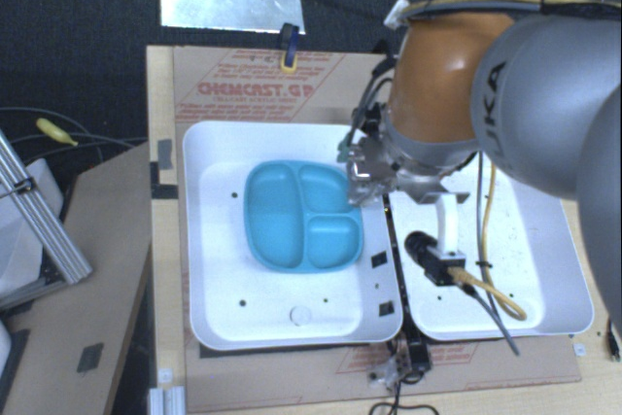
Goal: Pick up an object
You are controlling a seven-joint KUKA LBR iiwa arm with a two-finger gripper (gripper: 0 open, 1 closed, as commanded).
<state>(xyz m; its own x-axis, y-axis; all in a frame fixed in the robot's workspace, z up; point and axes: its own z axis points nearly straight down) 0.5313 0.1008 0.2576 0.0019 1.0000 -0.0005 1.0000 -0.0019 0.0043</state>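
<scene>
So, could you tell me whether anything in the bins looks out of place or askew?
Nothing looks spilled or damaged. The blue tray lies flat in the left bin, turned slightly askew to its walls, its right edge beside the arm.

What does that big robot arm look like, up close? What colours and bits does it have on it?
The arm is thick, rounded and grey, with dark lettering on its side and a glossy orange band above the wrist. Below the band sits a grey metal wrist with small fittings. A yellowish cable runs down beside it, and thin dark wires loop at the wrist's left.
</scene>
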